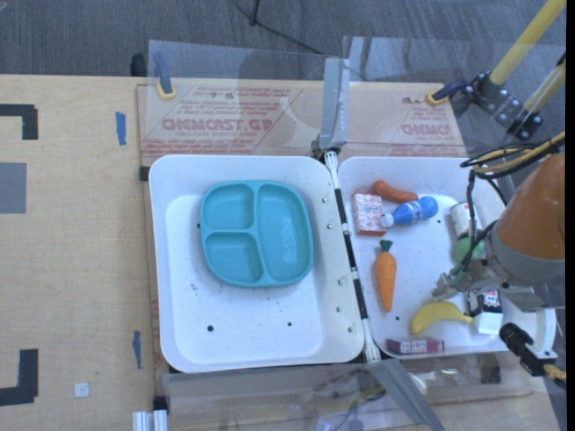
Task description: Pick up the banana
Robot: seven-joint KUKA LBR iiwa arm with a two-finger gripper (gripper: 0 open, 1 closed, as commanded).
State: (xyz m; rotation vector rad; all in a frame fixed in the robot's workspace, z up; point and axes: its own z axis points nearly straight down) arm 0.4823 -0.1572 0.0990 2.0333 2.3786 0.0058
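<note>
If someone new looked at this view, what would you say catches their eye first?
Probably the teal divided plate, alone in the left bin. Next, the bright toys in the right bin: an orange carrot in the middle, a yellow banana near the front, and a blue bottle and sausage at the back. The arm with its orange band looms over that bin's right side, just above the banana.

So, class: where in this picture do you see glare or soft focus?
Camera view: the clear panels behind the bins carry pale glare; light is even, with faint shadows under the banana and carrot; the orange band looks soft.
</note>
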